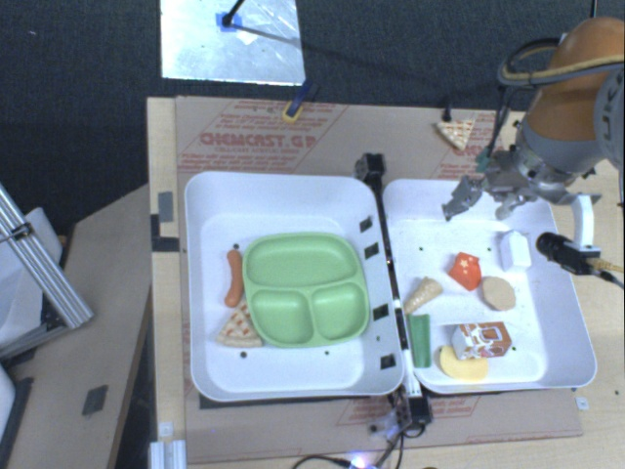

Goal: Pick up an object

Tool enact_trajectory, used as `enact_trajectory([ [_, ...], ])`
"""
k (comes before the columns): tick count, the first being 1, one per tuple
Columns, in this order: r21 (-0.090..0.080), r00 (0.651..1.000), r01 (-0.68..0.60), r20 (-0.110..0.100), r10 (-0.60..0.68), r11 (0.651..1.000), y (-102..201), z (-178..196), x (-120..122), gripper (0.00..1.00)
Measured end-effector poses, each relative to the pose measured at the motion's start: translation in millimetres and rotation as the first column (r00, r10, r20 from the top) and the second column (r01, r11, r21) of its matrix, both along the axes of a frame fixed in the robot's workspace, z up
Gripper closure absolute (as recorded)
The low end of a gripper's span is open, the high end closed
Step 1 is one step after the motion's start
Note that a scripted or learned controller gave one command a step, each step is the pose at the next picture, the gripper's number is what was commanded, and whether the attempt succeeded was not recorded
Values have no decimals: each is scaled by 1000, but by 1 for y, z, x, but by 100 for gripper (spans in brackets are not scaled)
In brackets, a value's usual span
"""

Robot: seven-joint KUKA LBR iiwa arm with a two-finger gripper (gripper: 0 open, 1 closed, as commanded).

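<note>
My grey metal two-finger gripper hovers over the twelve o'clock part of the shallow white plastic right bin, fingers spread apart, nothing between them. Below, toward six o'clock, lie a glossy red wedge-shaped block, a round tan cookie-like disc, a beige cone, a slim green stick, a printed small carton and a smooth yellow banana-shaped toy. A white rectangular block sits at three o'clock from the wedge.
</note>
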State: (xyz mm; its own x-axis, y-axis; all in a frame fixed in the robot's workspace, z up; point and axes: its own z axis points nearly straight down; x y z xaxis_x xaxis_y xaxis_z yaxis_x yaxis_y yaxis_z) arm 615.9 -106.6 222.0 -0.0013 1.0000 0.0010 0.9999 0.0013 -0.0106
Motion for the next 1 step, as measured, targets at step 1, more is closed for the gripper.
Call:
enact_trajectory([
  [1,-1,1000,-2,12,2,1000,0,7,2,0],
])
